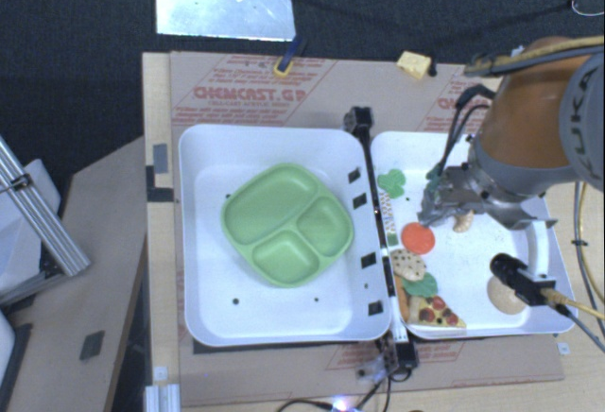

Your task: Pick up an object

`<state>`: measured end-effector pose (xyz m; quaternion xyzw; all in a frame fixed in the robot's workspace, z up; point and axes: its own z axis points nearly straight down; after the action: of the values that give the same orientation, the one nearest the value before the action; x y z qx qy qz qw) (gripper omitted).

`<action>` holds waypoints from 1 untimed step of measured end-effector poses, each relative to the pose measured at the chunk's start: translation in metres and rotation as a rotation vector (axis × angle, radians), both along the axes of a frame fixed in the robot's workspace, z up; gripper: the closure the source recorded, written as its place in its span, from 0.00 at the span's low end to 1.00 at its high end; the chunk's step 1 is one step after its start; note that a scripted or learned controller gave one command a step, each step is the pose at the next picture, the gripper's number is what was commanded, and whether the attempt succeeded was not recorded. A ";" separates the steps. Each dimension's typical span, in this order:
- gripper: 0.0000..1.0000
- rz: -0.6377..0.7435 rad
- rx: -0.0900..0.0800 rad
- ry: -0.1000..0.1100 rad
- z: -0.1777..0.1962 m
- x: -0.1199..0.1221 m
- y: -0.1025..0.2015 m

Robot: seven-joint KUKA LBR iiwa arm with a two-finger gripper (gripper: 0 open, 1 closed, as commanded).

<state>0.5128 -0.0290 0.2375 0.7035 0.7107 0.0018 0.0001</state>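
Note:
My gripper [435, 209] hangs low over the left half of the right bin [473, 147], just above and to the right of a red-orange round piece [418, 238]. A small tan piece [462, 222] lies close to the gripper's right side. A green leafy piece [390, 180] sits up and to the left of it. Below the red piece lie a speckled cookie [408, 263], a dark green leaf [423, 286] and a pizza slice [436, 311]. A tan round piece [505, 296] rests near the bin's lower right.
The left bin [203, 212] holds a light green divided plate [286, 224]. A black clip-studded divider [369, 202] runs between the bins. The arm's grey and orange body [539, 127] overhangs the right bin's upper right.

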 end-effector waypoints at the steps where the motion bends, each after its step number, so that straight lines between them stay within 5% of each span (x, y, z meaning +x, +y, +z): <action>1: 1.00 -0.001 0.000 0.001 -0.005 0.002 0.053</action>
<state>0.5145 0.0245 0.2322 0.7037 0.7105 0.0014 -0.0002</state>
